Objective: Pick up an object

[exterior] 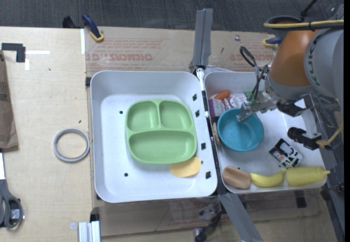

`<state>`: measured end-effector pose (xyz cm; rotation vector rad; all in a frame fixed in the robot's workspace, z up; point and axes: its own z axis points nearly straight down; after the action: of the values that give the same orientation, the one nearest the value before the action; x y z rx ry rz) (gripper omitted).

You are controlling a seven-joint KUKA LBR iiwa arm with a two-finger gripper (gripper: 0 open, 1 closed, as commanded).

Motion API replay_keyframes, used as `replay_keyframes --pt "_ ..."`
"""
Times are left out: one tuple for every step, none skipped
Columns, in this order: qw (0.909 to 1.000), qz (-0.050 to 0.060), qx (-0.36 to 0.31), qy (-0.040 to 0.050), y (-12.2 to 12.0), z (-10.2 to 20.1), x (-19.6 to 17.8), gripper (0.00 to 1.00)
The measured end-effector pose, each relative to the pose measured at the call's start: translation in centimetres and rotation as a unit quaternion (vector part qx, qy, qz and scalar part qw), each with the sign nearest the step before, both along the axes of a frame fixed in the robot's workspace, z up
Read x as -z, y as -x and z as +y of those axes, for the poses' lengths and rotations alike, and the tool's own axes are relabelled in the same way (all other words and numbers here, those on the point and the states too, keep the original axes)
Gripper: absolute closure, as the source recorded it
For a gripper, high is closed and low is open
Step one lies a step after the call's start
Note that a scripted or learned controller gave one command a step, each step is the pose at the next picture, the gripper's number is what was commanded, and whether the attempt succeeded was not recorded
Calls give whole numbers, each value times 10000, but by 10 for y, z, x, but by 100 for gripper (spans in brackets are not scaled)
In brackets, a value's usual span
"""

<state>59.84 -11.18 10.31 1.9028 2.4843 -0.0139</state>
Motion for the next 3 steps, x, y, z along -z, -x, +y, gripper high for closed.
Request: replay_keyframes --pt "10000 21 26 -62 -49 21 -88 100" --pt "10000 23 27 -63 -49 21 -88 0" --pt "9997 -31 -247 -43 -56 10 -4 0"
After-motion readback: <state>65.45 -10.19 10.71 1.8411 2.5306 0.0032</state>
